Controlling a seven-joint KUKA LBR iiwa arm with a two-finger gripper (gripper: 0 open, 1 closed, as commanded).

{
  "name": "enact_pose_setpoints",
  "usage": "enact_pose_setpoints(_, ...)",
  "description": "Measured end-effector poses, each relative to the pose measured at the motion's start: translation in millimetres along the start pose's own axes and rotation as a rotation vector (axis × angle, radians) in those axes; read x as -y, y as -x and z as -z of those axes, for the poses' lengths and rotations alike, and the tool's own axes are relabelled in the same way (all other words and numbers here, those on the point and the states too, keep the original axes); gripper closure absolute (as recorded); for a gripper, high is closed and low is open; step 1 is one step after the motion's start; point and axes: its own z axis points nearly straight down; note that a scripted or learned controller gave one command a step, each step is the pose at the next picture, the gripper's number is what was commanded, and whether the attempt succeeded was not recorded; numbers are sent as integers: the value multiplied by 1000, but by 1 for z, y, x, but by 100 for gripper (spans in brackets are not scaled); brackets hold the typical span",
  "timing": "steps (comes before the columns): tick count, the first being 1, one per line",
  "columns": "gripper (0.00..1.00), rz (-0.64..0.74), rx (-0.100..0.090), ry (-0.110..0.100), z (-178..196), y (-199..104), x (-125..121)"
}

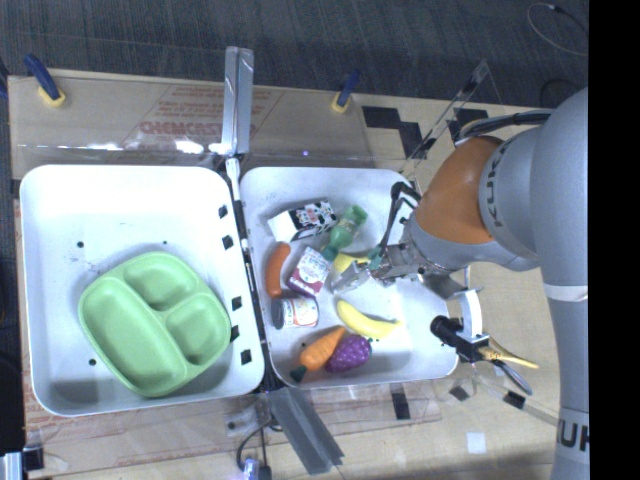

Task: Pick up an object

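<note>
**Reaching into the toy bin**

Purple grapes (349,352) and a carrot (320,349) lie nearest us in the right bin (425,368). Our end effector (372,266) hangs low beside the banana (364,318); its grip we cannot tell. We judge descent and closing come next.

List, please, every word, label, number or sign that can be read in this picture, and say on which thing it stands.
"KU": grey letters on the arm, low at the right; the word is cut off.
"KU": dark letters, partly seen, on the arm's grey shell beside the orange band.
Red print on the cardboard sheet behind the bins: too blurred to read.
Labels on the black-and-white carton, the pink packet and the small can: too small to read.
</note>
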Motion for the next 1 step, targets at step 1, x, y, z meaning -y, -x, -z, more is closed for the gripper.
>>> enact_pose_setpoints(1,0,95,0,1,1,-40,-54)
